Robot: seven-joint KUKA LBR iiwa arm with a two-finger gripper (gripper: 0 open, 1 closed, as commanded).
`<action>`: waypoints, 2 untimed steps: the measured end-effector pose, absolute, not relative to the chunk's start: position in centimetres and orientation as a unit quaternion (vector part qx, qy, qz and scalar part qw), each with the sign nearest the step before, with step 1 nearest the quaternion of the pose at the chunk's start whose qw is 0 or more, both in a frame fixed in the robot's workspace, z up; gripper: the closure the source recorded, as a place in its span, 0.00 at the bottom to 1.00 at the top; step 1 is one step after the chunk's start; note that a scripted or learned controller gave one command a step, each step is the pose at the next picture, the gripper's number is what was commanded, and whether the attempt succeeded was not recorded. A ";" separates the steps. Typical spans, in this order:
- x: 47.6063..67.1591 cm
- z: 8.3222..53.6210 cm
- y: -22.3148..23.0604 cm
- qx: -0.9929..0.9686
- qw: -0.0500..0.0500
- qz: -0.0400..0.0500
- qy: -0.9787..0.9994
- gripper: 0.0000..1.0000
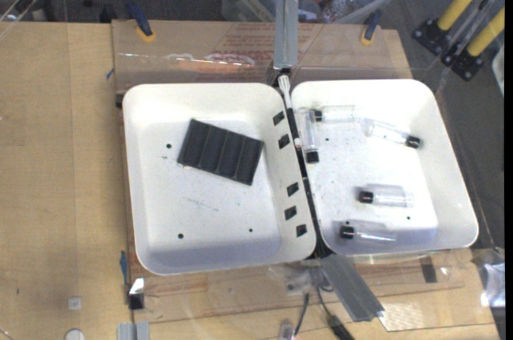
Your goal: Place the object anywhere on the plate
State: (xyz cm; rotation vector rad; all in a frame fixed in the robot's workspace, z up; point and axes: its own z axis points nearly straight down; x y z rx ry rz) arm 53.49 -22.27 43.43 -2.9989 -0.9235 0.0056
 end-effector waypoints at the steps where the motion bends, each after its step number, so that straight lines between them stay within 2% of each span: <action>1: 53.5 43.4 -22.3 -0.956 0.002 0.002 -0.294 0.00; 2: 53.6 44.4 -22.3 -0.956 0.002 0.002 -0.294 1.00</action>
